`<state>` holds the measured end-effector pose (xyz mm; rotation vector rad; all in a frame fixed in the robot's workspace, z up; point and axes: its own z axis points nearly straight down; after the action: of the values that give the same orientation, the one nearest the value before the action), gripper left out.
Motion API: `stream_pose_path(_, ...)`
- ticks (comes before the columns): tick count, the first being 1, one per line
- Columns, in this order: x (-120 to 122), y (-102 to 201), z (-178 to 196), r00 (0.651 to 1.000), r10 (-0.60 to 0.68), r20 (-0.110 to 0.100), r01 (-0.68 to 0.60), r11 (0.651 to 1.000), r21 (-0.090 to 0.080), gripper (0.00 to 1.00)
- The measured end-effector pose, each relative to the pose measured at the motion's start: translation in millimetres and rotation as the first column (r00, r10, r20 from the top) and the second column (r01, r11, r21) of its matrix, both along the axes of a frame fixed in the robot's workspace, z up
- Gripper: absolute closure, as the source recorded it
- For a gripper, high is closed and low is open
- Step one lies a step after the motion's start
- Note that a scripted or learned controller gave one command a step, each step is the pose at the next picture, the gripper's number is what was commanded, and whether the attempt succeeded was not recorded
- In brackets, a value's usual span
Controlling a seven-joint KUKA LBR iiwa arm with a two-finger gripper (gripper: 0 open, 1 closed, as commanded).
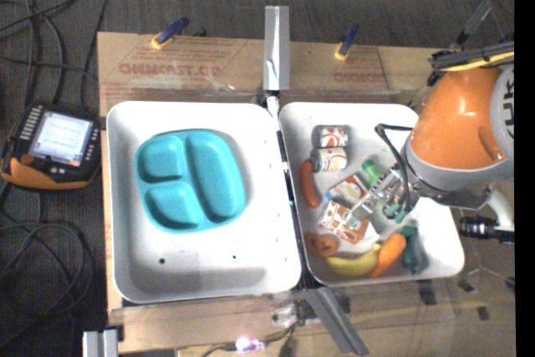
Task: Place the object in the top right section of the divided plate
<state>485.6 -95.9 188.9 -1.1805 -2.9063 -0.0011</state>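
The blue divided plate (194, 178) lies in the left bin (125, 263); it has two small sections on its left and one long section on its right, and nothing lies in them. My gripper (387, 196) hangs low over the right bin (443, 259), above a pile of toy foods. Directly under and beside it are a red-and-white carton (341, 220) and a small green item (371, 172). The arm's orange band (456, 125) hides the bin's right side. I see no object lifted out of the pile.
The right bin also holds two cans (331, 136), a red sausage (309, 183), a brown donut (320, 244), a banana (351, 264), a carrot (389, 252) and a dark green piece (410, 252). A metal divider (276, 46) stands behind the bins. A teach pendant (54, 145) lies far left.
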Motion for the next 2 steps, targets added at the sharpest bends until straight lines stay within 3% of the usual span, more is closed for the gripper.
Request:
stream_pose_path(1,-1,-69,53,1.0,0.016,0.001,-0.016,1.0,-0.003,1.0)
stream_pose_path(2,1,-83,244,1.0,0.025,0.003,-0.025,1.0,-0.004,1.0)
